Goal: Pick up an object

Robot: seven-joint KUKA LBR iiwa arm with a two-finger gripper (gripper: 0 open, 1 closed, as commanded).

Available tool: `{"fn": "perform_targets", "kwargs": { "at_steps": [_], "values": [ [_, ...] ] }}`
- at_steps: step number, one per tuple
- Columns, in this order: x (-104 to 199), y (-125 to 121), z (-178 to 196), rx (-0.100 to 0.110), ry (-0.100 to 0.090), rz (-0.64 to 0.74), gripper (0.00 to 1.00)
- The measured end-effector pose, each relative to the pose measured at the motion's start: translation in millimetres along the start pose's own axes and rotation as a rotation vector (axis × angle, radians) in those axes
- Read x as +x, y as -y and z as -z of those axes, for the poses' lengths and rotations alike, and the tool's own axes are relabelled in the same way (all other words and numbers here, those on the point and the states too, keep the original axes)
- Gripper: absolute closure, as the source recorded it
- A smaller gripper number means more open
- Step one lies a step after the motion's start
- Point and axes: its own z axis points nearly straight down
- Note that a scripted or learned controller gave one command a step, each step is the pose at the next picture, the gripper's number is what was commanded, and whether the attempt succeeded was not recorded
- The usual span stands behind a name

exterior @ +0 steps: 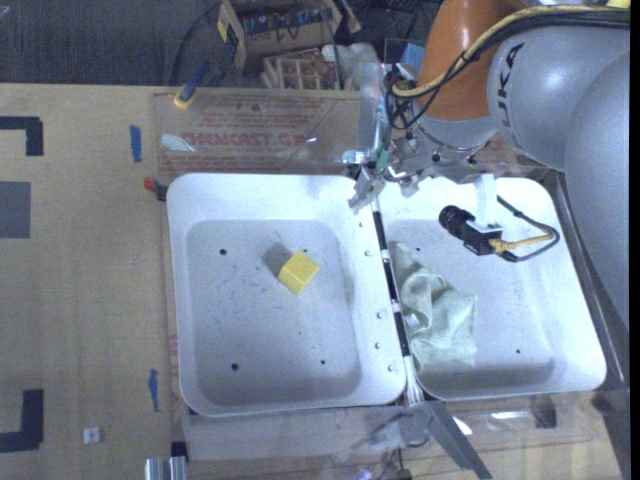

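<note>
Yellow block in left bin; cloth in right bin.

One fixed camera above the worktop, looking down at a slant.

We look from high over the near edge of the worktop, tilted toward its far side, so the two white bins sit in the middle of the view: the left bin toward the centre-left, the right bin running toward the right border. The near rims lie close to the bottom border, while the far rims give way to a clutter of boxes along the top. The arm enters from the upper right, large in the view because it rises toward us.
</note>
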Motion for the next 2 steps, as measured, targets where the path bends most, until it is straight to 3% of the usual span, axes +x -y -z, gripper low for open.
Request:
{"fn": "perform_targets", "kwargs": {
  "at_steps": [1, 2],
  "values": [
    [63.0, -7.1, -8.6, -0.001, 0.0, 0.242, 0.0],
    [157.0, 37.6, -47.2, -0.002, 0.001, 0.415, 0.0]
  ]
}}
